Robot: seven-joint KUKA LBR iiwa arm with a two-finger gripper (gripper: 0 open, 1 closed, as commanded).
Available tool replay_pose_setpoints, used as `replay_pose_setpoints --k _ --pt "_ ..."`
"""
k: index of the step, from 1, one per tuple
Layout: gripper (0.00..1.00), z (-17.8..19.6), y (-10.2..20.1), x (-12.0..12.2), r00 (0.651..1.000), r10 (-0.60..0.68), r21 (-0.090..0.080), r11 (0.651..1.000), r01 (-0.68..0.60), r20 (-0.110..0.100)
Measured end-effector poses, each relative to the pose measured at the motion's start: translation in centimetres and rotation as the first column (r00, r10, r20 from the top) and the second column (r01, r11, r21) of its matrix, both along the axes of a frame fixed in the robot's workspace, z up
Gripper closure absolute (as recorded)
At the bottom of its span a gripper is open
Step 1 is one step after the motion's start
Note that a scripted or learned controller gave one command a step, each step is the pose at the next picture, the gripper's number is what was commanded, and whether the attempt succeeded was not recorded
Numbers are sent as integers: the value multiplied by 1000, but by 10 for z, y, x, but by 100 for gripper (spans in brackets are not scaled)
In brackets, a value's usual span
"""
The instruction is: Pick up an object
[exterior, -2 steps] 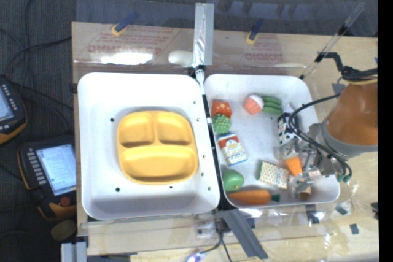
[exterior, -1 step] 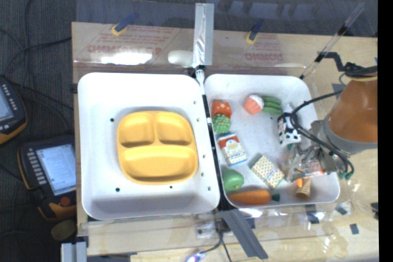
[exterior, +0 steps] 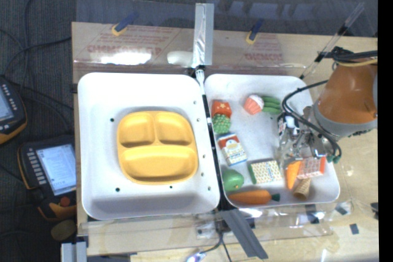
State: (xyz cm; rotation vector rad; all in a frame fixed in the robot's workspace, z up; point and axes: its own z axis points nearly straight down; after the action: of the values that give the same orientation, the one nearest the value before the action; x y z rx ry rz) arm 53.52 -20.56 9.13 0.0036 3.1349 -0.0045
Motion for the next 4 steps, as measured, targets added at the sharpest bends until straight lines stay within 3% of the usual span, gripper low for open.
replay_pose_setpoints --k 1,2,3,4 --pt "0 -1 0 2 1000 0 -2 1000 0 8" --pt "100 10 1 3 1000 0 -2 1000 0 11" --pt "0 10 1 3 1000 0 -2 1000 0 11" --pt "0 0 -17 -45 1000 15 -1 1000 -15 11"
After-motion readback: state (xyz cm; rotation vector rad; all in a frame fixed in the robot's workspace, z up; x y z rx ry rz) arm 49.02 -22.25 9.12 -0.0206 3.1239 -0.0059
